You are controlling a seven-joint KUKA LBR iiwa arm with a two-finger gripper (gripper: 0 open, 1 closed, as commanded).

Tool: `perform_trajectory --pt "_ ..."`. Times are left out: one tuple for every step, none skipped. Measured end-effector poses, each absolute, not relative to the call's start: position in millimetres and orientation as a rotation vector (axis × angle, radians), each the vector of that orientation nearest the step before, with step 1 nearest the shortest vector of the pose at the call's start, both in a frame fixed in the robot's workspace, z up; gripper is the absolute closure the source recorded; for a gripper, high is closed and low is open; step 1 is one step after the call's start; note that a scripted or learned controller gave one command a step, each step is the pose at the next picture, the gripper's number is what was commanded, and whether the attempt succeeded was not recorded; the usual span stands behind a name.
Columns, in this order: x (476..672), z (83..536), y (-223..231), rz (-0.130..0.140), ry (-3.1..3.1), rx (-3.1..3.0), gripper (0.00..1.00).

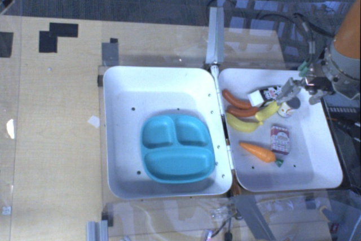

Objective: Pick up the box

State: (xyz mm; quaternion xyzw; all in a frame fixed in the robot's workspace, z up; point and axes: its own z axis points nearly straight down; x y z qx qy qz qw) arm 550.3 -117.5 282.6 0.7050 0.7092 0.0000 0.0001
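The box [280,139] is small and red-pink with a pale label. It lies flat in the right white bin [316,172], just right of an orange carrot [258,152]. My gripper [303,93] hangs over the bin's upper right part, well above and to the right of the box, not touching it. Its fingers stand apart and open, with nothing between them. The grey arm with its orange band [348,36] comes in from the right edge.
Two reddish sausages [240,105], a yellow banana [254,118] and a small white bottle [264,95] lie left of the gripper. A small round white item [286,110] sits below it. The left bin [115,121] holds a blue divided tray [177,148].
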Motion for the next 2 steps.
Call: perform_trajectory --pt "542.0 390.0 -136.2 0.002 2.219 2.218 0.00" --pt "575.8 177.8 -146.5 -0.001 2.177 2.266 0.00"
